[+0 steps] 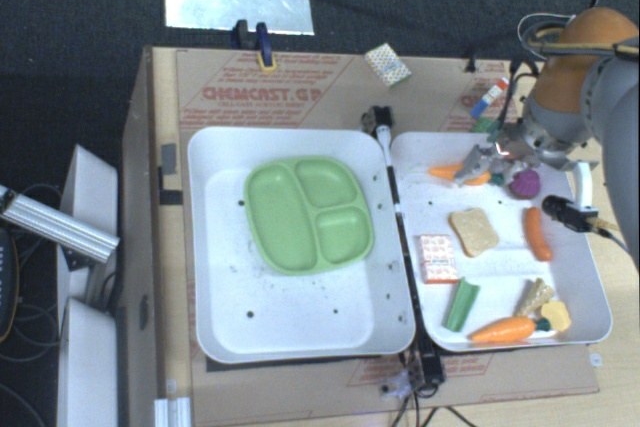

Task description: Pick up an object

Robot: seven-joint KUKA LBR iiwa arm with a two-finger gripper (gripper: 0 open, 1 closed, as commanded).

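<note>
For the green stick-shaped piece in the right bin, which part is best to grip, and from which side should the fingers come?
Grip the green piece at its middle, coming from straight above, fingers closing across its narrow width. It lies flat and elongated, tilted slightly, with bare bin floor on both long sides. The carrot lies close to its lower end, so avoid that end.

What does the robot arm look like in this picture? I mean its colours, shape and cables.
The arm is a rounded grey body with an orange band above the wrist. Thin cables loop beside the band. The gripper is small and metallic, silver and dark; its details are too small to tell.
</note>
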